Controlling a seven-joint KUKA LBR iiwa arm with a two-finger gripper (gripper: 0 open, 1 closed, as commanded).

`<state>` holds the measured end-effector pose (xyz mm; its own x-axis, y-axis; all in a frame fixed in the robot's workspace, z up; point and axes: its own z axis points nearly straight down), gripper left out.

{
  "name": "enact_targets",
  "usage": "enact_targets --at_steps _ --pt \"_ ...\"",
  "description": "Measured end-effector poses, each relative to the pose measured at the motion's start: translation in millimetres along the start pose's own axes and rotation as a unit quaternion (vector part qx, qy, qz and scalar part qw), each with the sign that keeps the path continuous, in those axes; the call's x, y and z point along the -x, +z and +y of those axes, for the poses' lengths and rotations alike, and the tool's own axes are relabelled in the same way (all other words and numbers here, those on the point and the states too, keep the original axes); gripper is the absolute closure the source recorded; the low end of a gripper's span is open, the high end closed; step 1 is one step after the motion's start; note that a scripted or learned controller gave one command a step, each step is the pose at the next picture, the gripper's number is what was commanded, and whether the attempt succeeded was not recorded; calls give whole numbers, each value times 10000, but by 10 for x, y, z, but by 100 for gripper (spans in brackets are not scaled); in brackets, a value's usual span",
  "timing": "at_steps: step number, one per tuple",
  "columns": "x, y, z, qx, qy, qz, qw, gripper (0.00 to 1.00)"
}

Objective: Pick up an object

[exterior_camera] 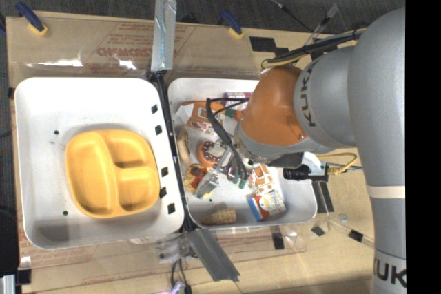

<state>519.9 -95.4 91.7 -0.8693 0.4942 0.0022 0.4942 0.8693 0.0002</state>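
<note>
The arm (324,107) reaches in over the right bin (303,210), orange band above the clutter. The claw (219,172) is down among the packets near the bin's left wall, and whether it's spread or closed, I cannot tell. A blue-and-white packet (265,200) lies just beside it toward the bin's near edge, a tan piece (219,217) at the near edge. Over in the left bin (34,107), a yellow divided tray (110,172) sits mid-floor.
</note>
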Motion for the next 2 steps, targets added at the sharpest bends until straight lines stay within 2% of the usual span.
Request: enact_targets --at_steps 1,2 --pt "198 -4 165 0 183 -11 9998 0" --pt "230 -152 193 25 142 -62 9999 100"
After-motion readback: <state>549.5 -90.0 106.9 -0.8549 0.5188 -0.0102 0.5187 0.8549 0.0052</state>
